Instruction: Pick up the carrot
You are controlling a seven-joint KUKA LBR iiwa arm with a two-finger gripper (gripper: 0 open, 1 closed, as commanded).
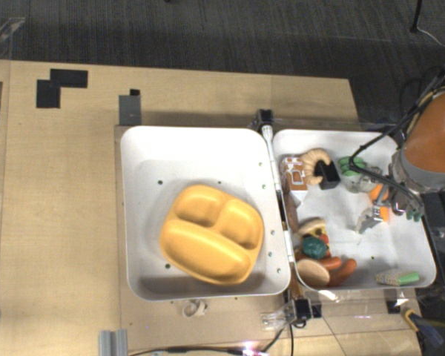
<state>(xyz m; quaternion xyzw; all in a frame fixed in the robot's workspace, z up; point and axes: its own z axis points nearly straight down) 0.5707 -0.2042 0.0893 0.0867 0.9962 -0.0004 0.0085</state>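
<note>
Carrot [382, 211] at my fingers [371, 221]
Orange piece sits just above the tips; I cannot tell if they grip it.

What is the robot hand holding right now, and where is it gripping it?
It cannot be told: the hand hangs over the right bin with something orange beside it.
</note>
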